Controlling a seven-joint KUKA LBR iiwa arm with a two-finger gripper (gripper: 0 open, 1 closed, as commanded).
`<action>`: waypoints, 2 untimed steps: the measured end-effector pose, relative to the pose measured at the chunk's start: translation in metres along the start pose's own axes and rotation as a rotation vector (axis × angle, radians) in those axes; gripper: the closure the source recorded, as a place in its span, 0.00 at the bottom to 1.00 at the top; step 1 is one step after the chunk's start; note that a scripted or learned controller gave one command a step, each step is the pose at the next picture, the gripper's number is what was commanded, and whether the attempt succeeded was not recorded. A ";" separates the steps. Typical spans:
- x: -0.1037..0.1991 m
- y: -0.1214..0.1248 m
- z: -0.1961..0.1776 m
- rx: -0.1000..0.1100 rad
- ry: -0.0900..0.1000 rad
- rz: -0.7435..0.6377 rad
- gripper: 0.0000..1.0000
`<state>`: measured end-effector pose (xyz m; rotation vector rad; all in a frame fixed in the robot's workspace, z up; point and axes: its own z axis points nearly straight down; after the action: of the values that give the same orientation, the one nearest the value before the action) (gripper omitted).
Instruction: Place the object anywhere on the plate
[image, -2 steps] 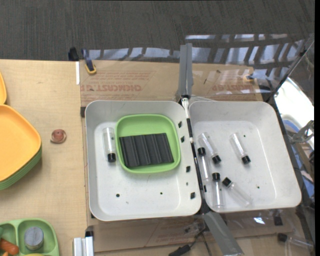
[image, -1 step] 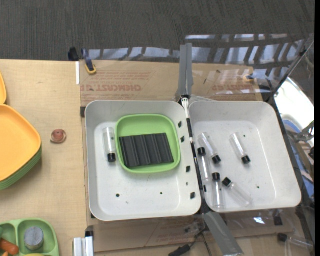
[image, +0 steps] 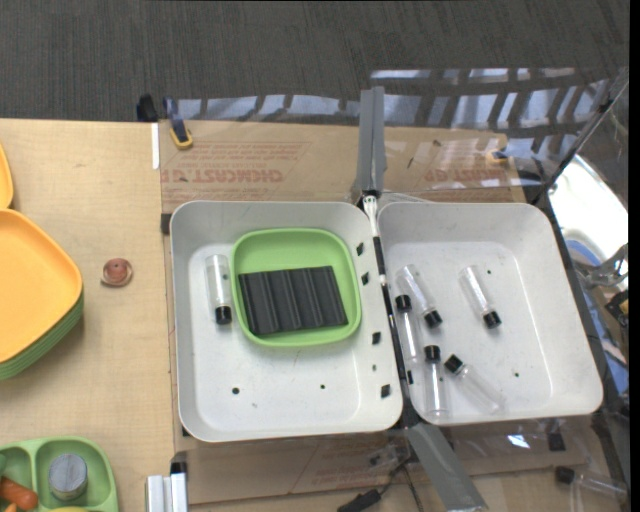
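One green plate (image: 296, 255), six tubes (image: 478, 296), two bins (image: 290, 420).

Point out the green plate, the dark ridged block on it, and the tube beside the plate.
green plate (image: 250, 255), camera view, left rim
dark ridged block (image: 295, 299), camera view, middle
tube (image: 217, 284), camera view, clear body

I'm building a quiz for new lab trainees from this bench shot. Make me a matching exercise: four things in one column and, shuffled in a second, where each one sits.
Things:
1. green plate
2. dark ridged block
3. lone clear tube
4. small red knob

Places:
A. on the wooden bench, left of the bins
B. in the left bin, towards its back
C. on the plate
D. on the left bin's floor, just left of the plate

Pairs: 1-B, 2-C, 3-D, 4-A
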<state>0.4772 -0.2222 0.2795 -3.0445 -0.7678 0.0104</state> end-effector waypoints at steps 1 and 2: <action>0.000 0.000 -0.006 0.000 0.000 0.071 0.00; 0.000 0.000 0.003 0.000 0.001 0.116 0.00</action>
<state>0.4772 -0.2221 0.2767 -3.0841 -0.5908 0.0095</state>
